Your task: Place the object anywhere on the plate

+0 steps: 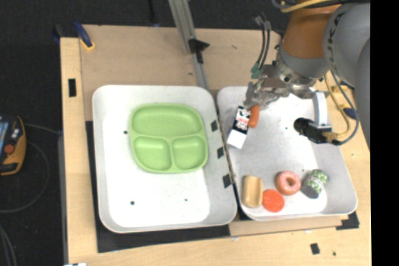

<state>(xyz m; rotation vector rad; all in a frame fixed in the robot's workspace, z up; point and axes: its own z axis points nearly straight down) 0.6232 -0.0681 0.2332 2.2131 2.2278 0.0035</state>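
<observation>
Over the right bin (340, 165), near its far left corner, I log the gripper (257, 99), hanging just above a small carton (239, 126) that is white and dark with an orange tip at its upper end. I read the carton as clamped at that end and dangling, since it hangs tilted with its lower end close to the bin's left wall; so I take the object to be lifted and carried, on course toward the left bin (112, 196). Still over the right bin, it sits well apart from the green plate (168, 137). Left bin: one plate, three compartments, nothing on it. Right bin, along the near edge: a tan roll (252, 190), a red ball (273, 200), a pink doughnut (288, 182), a green-speckled lump (315, 183).
</observation>
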